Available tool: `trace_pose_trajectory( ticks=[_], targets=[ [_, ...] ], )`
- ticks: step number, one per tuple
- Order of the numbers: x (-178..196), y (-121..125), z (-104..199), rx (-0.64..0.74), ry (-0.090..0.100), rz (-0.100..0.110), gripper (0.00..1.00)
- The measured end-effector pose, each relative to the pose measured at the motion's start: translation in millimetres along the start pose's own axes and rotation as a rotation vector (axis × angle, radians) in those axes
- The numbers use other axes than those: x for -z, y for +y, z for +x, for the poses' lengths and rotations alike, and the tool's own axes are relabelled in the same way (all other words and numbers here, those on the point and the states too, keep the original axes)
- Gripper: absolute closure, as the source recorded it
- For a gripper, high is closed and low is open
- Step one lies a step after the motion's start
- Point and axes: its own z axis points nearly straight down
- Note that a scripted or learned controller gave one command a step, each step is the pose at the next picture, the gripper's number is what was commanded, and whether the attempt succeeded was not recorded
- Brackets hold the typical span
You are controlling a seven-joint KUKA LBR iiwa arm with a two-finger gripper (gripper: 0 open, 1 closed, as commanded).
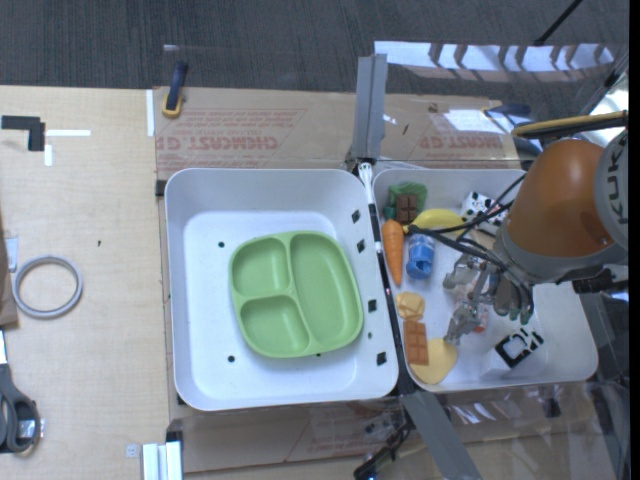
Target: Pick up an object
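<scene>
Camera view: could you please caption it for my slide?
Arm's gripper low in right bin among toy food; green tray in left bin.

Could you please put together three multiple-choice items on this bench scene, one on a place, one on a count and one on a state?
1. Where is the green divided plate?
A. in the left bin
B. in the right bin
C. on the wooden bench top

2. How many compartments does the plate have?
A. two
B. three
C. five

3. How does the carrot lie?
A. on the plate
B. outside both bins
C. in the right bin, by the wall next to the left bin

Answers: 1 A, the plate sits in the middle of the left bin; 2 B, its ridges mark off three sections; 3 C, the carrot lies along that bin's left wall.
</scene>
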Motion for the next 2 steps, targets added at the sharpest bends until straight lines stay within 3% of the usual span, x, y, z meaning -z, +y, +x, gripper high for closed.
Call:
trace_pose_trajectory(
  ticks=[1, 2],
  targets=[
    [-3.7, -43.3, 5.4, -0.182, 0.000, -0.001, 0.00],
    [-3.1, -87.2, -76.5, -0.331, -0.003, -0.001, 0.00]
  ],
)
